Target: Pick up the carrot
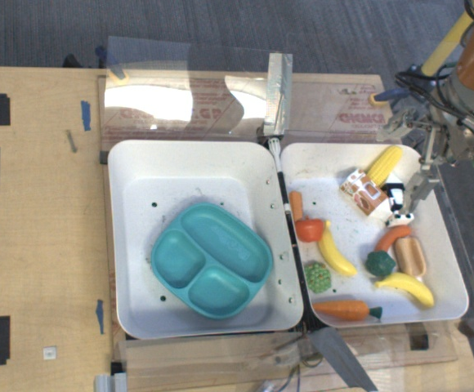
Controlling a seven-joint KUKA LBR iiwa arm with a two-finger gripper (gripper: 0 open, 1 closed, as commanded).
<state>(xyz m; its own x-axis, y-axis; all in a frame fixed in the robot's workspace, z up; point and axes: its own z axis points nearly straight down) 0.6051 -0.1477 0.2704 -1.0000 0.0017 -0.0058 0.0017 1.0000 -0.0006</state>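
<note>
The carrot [345, 309] is orange with a green stalk end. It lies flat along the front wall of the right bin [453, 243], stalk end pointing right. My gripper [421, 184] hangs over the bin's far right part, beside the corn cob [382, 163] and above a small black and white item [396, 200]. It is well away from the carrot, and nothing shows held in it.
The right bin also holds two bananas [335, 253] [407, 288], a hot dog [410, 256], broccoli [379, 263], a tomato [308, 230], a green berry-like piece [317, 278] and a small carton [363, 191]. A teal divided plate [212, 258] sits in the left bin [131, 178].
</note>
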